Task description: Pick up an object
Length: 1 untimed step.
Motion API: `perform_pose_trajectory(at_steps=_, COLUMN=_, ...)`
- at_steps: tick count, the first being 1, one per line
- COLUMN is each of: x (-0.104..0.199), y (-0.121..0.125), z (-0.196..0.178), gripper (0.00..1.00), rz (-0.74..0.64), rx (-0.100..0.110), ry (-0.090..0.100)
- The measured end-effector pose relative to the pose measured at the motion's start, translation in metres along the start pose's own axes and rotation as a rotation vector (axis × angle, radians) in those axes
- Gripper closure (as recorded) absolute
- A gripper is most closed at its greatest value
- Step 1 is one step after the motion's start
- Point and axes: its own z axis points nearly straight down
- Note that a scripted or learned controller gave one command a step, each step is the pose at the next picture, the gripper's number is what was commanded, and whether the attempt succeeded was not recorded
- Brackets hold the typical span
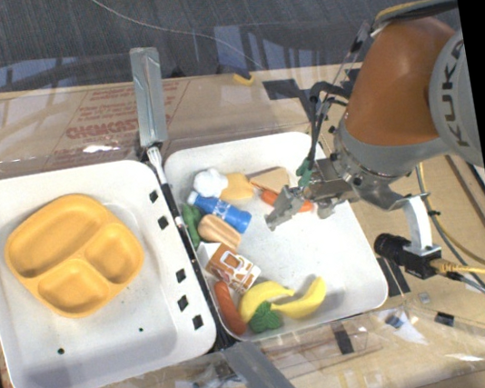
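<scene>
The right bin holds several toy foods along its left and far sides. Among them are a blue bottle with a white cap, a hot dog bun, a small brown and white box, a banana and a broccoli piece. A toast slice and an orange carrot lie near the far wall. My gripper hangs low over the bin's far middle, just right of the carrot. A small orange patch shows at its tip, and I cannot make out what it is.
The left bin holds a yellow divided plate. A grey bar stands at the far end of the ridge between the bins. The arm's orange band looms over the right bin's far right corner. Cables trail to the right.
</scene>
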Motion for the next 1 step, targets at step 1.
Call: perform_pose_trajectory(at_steps=1, x=-0.004, y=0.0162, z=-0.0065, gripper=0.0, rz=-0.12, rx=-0.005, ry=-0.002)
